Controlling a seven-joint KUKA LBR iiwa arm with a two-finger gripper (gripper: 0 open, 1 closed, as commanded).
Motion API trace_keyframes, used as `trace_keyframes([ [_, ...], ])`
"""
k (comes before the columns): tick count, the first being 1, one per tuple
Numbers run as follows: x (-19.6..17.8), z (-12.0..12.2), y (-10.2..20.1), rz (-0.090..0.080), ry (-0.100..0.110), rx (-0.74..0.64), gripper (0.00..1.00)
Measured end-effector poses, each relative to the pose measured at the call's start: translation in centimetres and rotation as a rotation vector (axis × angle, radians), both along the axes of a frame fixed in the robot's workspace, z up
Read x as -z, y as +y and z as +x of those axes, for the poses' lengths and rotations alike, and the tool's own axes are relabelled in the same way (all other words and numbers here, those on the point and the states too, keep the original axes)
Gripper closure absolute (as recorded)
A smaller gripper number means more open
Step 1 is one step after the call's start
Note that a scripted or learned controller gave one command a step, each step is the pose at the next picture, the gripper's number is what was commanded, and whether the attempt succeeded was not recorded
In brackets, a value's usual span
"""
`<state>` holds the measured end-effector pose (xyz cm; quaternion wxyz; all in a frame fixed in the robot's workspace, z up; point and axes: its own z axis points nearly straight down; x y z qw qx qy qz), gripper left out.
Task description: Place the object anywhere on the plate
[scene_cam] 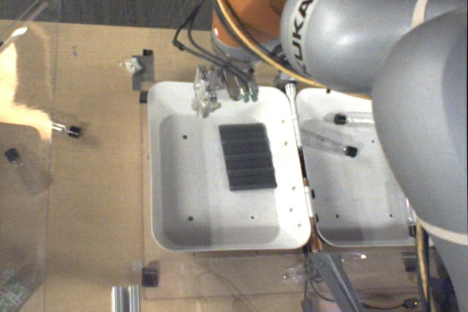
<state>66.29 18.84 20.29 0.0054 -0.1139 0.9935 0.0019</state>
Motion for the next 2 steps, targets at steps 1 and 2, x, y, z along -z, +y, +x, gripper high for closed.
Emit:
trace_keyframes([
  [1,-1.5,0.7,4.5,-0.002,-0.003,-0.315,1.00],
  [2,2.4,0.6,4.8,-0.004,-0.001,-0.535,1.00],
])
